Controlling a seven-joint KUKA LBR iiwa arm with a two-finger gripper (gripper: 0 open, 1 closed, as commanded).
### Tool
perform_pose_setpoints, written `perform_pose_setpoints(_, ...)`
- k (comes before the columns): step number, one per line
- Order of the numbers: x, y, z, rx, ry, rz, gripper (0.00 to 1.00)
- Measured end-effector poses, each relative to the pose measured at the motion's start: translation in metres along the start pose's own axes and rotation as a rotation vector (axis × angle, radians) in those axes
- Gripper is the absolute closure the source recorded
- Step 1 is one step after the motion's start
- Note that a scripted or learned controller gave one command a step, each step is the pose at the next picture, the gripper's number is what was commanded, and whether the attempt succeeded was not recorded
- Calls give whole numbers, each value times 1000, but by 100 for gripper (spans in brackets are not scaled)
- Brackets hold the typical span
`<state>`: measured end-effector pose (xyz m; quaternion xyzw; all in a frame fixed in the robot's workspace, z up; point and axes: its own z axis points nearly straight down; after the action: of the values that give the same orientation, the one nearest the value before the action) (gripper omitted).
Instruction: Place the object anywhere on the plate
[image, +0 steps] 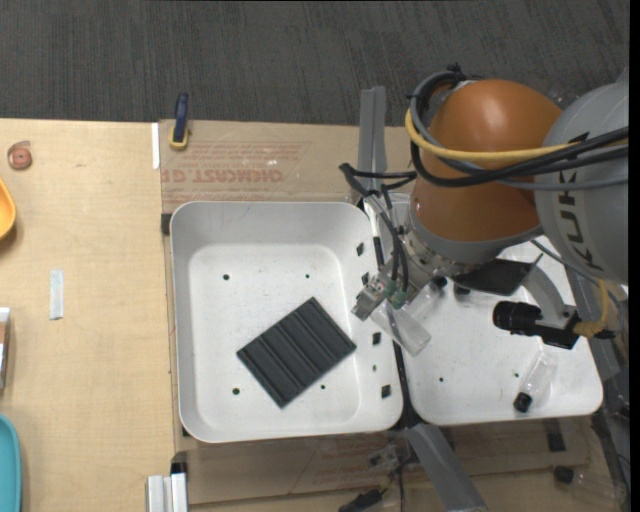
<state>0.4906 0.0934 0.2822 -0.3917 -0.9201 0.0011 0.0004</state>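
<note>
Camera view from above, dark ribbed rectangular plate (297, 351) lying askew in the left bin (200, 240), gripper (395, 310) over the seam between bins, clenched on a clear plastic object (410, 328), arm's orange band (480, 150) above the right bin (560, 395).

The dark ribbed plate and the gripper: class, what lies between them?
In the camera view, bare white bin floor lies between the dark ribbed plate and the gripper, then the bin's right rim beneath it.

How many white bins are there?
2. The left bin holds a dark ribbed plate lying flat. The right bin sits beside it, partly covered by the robot arm, so some of its contents may be hidden.
</note>
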Motion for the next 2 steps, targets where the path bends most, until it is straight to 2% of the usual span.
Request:
perform_pose_setpoints(1, 29, 46, 62, 1, 1, -97, 100)
perform_pose_setpoints(2, 69, 49, -12, -1, -1, -141, 100)
